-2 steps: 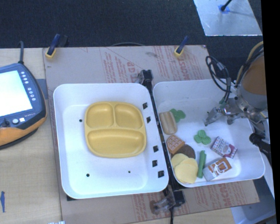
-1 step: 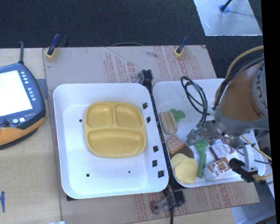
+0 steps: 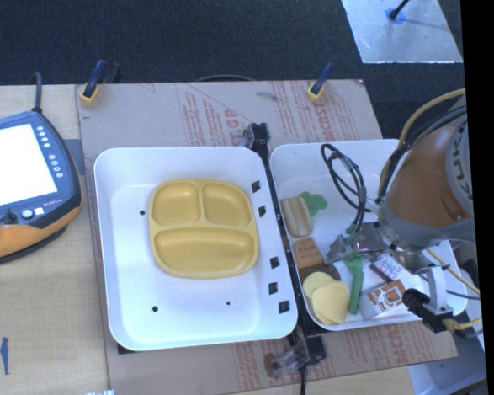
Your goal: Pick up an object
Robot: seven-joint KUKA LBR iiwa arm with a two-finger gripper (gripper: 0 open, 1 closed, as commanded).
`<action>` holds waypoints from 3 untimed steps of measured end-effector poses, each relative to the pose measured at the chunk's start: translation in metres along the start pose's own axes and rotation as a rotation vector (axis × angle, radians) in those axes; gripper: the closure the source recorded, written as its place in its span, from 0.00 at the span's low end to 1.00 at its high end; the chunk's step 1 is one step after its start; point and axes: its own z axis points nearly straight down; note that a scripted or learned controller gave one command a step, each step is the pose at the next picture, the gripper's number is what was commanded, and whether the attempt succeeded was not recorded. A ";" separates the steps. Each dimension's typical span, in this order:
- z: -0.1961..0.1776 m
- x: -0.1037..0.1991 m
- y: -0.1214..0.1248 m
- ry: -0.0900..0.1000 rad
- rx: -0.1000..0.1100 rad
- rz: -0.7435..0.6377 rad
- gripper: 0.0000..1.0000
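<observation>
Gripper point(image 3: 352, 246) low in right bin point(image 3: 293, 160), grip state can't tell. Risk: items crowded, e.g. yellow discs point(image 3: 325, 295) touching green tool point(image 3: 355, 284); may snag two or slip.

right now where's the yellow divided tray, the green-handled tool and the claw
yellow divided tray point(image 3: 204, 229): camera view, centre ridge.
green-handled tool point(image 3: 355, 282): camera view, middle of handle.
claw point(image 3: 352, 246): camera view, between its metal fingertips.
</observation>
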 end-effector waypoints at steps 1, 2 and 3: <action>0.002 -0.013 -0.001 0.010 0.007 -0.004 0.00; -0.008 -0.014 -0.001 0.008 0.009 -0.005 1.00; -0.099 0.030 -0.020 0.011 0.013 -0.009 1.00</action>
